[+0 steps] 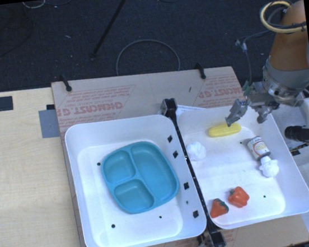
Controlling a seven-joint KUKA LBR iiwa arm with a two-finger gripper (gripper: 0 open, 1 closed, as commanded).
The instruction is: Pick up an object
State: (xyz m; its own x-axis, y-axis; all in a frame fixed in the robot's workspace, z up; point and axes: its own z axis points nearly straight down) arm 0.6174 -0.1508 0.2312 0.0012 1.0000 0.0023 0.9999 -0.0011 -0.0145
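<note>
The right bin (291, 198) holds a yellow banana-shaped piece (224, 130) near its back, a white crumpled ball (196, 151) by the divider, and a small bottle (257, 147) with a white lump (269, 168) at its lower end. Two red pepper-like pieces (238, 196) (218, 208) lie toward the front. My gripper (248, 116) hangs over the bin's back right part, just right of the yellow piece and above the bottle. Its fingers are spread open with nothing between them.
The left bin (90, 213) holds a blue divided plate (140, 176). A black divider (185, 167) runs between the bins. Cardboard (139, 96) lies behind them, and the arm's grey body (288, 68) rises at the right.
</note>
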